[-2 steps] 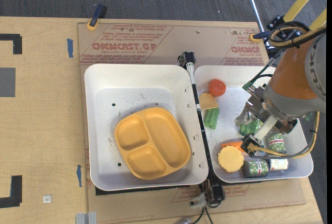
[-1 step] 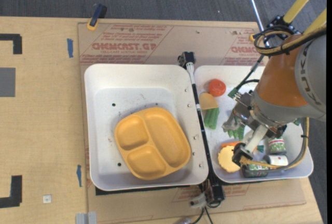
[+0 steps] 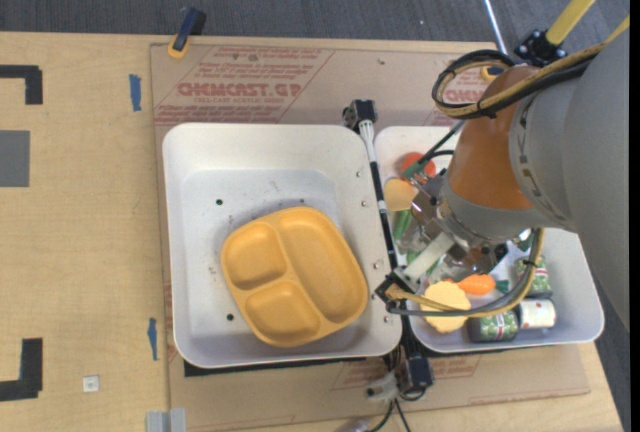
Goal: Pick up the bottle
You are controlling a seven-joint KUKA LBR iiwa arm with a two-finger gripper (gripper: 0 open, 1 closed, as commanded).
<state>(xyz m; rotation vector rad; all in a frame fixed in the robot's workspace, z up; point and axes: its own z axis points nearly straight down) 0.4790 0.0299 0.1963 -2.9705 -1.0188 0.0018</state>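
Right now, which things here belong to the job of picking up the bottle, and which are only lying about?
For the job: bottle, right bin, arm.

Lying about: yellow plate in left bin, orange piece, blue clamp.

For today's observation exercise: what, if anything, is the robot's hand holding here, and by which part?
It cannot be told. The arm hangs over the right bin and covers its own hand; the green bottle lies on its side in that bin's near corner.

Two white bins (image 3: 190,220) – one yellow divided plate (image 3: 292,274), one green bottle (image 3: 505,324), several small toy foods (image 3: 447,296)
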